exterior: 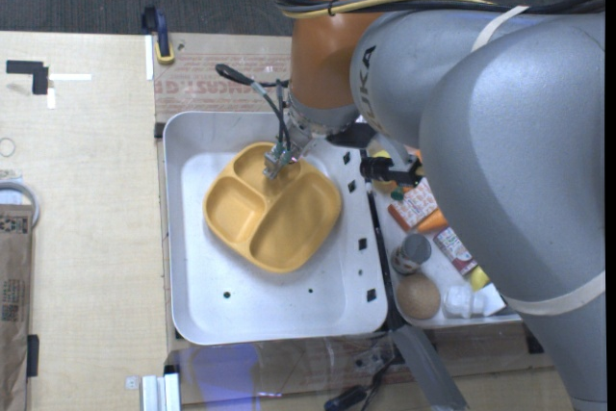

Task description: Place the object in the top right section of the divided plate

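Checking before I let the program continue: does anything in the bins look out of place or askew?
Nothing stands out. The yellow divided plate sits rotated but flat in the left bin, with the gripper over its upper section. The right bin's items are jumbled, none spilled.

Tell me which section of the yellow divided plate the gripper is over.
The gripper is over the small section at the plate's upper edge, towards the arm. The yellow divided plate also has one small section on the left and a large lower one.
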Controlling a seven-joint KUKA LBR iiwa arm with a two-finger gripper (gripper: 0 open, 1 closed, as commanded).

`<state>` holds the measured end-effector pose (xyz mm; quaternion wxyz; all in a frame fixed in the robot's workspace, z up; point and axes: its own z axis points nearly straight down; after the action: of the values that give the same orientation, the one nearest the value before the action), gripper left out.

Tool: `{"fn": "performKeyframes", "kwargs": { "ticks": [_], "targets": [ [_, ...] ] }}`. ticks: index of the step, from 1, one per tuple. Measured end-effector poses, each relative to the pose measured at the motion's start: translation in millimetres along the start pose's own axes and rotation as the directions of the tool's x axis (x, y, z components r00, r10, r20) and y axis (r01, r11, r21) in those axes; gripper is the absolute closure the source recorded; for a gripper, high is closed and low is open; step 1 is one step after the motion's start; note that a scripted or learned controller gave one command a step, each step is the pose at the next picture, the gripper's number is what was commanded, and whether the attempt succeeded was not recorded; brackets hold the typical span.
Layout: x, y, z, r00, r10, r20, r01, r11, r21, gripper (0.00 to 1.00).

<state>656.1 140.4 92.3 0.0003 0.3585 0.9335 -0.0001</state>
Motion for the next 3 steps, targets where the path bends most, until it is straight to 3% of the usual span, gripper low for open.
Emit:
{"fn": "performKeyframes", "kwargs": {
  "ticks": [1, 2, 3],
  "targets": [
    [62, 0, -47, 0.995, -0.101, 0.0, 0.101, 0.995, 0.0, 1.0],
    [67, 58, -67, 0.987, -0.159, 0.001, 0.159, 0.987, -0.001, 1.0],
    [90, 38, -17, 0.977, 0.214, 0.003, -0.214, 0.977, -0.009, 1.0]
  ]
}}
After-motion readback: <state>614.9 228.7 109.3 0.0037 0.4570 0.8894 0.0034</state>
